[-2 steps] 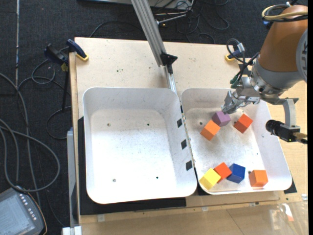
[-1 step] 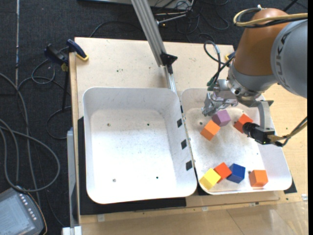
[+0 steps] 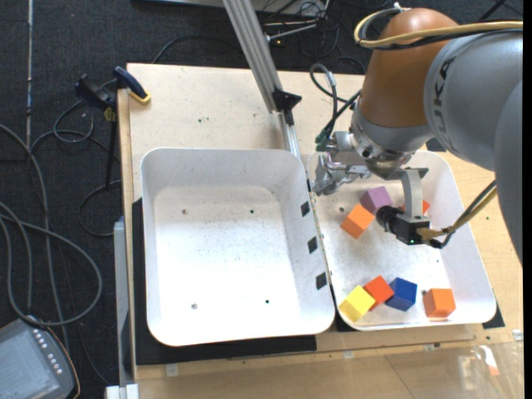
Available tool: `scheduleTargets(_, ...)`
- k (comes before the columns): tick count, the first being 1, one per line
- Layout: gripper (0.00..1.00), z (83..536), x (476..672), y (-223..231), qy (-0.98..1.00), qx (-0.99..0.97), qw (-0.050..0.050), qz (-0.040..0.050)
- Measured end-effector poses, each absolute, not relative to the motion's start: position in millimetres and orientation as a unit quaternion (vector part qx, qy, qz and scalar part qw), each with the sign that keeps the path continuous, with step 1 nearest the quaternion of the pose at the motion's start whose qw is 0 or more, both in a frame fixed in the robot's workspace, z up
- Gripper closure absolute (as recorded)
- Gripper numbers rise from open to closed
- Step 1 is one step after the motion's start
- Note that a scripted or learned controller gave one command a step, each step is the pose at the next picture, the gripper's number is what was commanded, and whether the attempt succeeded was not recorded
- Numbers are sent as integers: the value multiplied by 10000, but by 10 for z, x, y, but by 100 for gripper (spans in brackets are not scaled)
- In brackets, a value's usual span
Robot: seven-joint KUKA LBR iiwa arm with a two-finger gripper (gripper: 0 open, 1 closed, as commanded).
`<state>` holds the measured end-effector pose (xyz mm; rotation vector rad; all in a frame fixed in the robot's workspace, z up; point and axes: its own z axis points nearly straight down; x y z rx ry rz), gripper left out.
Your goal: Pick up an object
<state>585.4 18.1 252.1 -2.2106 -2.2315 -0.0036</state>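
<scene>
In the right bin, a yellow block lies nearer than the orange block, the likeliest pick, and the gripper (open or closed, I cannot tell) hangs just beyond it, so centre squarely above before descending.

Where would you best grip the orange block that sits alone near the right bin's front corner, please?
Take the orange block from straight above, by its left and right faces: it lies flat, apart from the blue block, while the right bin wall probably crowds its front face.
</scene>
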Motion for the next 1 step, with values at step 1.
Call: scheduleTargets(1, 100, 2410, 5904, 799, -7100, -7042, 7, -5)
